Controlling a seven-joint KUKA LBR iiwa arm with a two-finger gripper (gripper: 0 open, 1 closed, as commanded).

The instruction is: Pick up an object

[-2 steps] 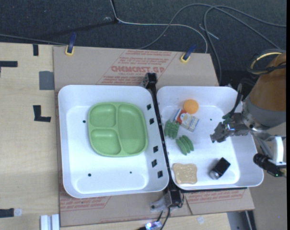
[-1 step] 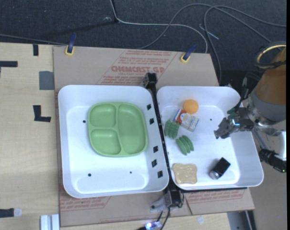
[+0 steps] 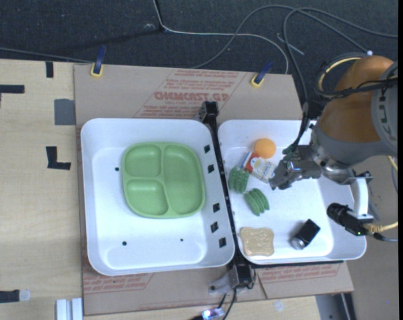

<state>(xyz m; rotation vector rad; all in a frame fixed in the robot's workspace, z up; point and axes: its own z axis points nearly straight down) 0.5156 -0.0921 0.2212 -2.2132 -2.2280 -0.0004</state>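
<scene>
Packet [image 3: 260, 167], red and white, lay in right bin [image 3: 334, 249], between orange ball [image 3: 264, 147] and green toys [image 3: 248, 189]. Probably light, crinkly, slippery; best pinched across its flat middle. Gripper [image 3: 282, 179] hovered just beside it; whether spread or pressed together could not be told.

Robotics lab setup, not a home. Light wooden surface [image 3: 28, 232] with black tape markers [image 3: 54, 157] stuck on it. A printed brown cardboard sheet [image 3: 188, 89] is clipped down by yellow-and-blue spring clamps [image 3: 260, 77], carrying two shallow white plastic bins [image 3: 98, 245] joined side by side by black clips [image 3: 210, 111]. Loose black cables [image 3: 188, 32] trail over dark carpet floor [image 3: 68, 12] behind. Big grey industrial robot arm with orange band [image 3: 361, 112] reaches in from the right. Bin contents are toy-like test props: a green divided plastic tray [image 3: 164, 180], play food pieces [image 3: 256, 201].
</scene>
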